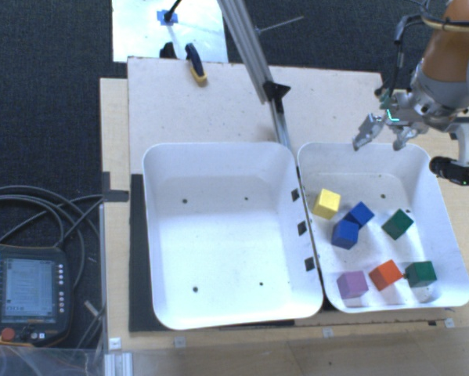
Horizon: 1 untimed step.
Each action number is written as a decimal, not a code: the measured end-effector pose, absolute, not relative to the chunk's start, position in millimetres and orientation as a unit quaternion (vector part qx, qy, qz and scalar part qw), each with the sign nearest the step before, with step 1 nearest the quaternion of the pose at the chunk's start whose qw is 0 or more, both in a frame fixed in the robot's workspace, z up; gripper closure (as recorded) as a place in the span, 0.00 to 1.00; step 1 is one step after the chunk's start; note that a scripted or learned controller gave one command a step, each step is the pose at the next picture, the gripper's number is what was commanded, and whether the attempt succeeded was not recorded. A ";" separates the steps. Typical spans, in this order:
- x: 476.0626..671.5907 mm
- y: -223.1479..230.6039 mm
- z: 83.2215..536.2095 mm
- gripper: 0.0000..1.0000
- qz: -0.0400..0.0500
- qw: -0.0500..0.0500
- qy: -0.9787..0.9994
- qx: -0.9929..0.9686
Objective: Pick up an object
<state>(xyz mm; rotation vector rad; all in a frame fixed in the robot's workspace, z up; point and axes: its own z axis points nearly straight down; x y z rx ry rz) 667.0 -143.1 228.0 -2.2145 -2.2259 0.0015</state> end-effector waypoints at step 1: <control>667.8 -143.0 230.6 0.00 0.000 -0.001 -0.709 -0.705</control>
